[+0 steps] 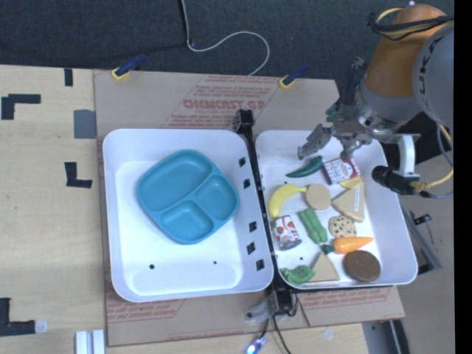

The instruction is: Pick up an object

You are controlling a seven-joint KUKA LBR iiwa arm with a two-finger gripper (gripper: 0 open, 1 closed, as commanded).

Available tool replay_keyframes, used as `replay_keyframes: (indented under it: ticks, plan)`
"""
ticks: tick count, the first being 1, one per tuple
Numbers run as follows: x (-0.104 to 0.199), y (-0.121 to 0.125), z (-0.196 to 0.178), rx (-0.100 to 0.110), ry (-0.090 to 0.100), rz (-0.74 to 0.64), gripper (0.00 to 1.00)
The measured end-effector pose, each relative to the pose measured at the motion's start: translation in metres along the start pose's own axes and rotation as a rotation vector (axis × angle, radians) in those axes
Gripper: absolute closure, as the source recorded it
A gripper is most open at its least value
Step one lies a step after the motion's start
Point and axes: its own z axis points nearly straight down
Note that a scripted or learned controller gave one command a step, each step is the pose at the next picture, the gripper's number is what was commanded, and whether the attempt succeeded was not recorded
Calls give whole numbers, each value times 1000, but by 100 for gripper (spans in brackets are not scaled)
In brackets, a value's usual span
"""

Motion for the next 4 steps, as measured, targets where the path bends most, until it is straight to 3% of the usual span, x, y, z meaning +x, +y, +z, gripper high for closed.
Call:
replay_keyframes:
  ticks: [1, 2, 3, 4]
  plan:
    - [46, -62, -67, -4, 2, -4, 0]
    - [44, -61, -72, 1, 0, -2, 100]
    - [85, -139, -141, -5, 2, -4, 100]
    - [147, -137, -59, 7, 0, -5, 100]
